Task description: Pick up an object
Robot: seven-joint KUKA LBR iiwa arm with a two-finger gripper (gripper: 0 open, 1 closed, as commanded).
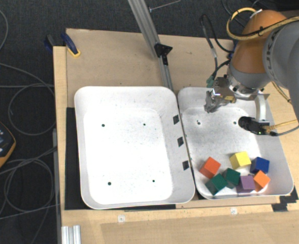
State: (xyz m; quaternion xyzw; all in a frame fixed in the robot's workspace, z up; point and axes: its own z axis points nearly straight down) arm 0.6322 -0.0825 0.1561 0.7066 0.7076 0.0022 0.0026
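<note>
Arm poised at the far end of the right bin, blocks heaped at the near end.

The arm (271,44) hangs over the right bin (210,136), its gripper (212,103) above bare floor at the far edge, touching nothing that I can see. The cluster of blocks (235,174) lies well apart, toward the bin's near corner; the orange-red block (210,166) sits nearest. Whether the gripper is spread or closed cannot be told from here.
</note>
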